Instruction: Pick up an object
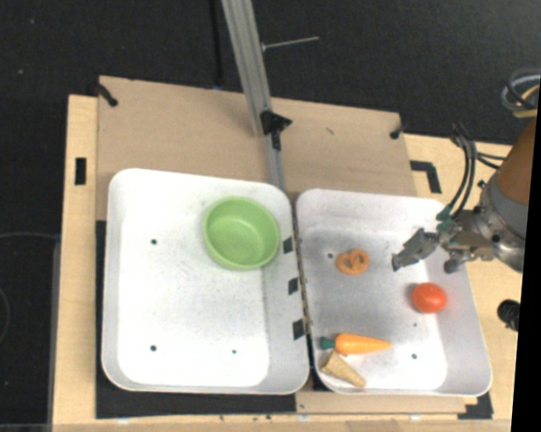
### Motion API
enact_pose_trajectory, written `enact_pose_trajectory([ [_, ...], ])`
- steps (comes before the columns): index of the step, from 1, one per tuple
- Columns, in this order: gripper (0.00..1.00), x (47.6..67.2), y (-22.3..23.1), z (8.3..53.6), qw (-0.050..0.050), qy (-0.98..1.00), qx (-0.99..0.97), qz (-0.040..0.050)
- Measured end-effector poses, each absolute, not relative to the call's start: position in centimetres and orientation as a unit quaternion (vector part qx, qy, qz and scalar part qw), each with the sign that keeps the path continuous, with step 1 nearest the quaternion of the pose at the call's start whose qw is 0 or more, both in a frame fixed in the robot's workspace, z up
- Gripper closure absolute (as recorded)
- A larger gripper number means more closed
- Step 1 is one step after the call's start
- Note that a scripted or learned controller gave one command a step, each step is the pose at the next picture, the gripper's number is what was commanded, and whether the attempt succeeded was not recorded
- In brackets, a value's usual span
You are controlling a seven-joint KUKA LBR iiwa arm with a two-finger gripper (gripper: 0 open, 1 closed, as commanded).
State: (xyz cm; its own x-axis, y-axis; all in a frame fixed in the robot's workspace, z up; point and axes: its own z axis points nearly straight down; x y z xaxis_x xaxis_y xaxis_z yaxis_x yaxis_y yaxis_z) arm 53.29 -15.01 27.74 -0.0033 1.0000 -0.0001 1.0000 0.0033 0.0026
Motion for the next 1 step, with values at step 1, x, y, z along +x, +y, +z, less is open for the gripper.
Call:
enact_pose_trajectory([
  [1, 0.00, 53.30, -15.00, 27.74, 0.001, 0.708, 0.706, 0.0011],
])
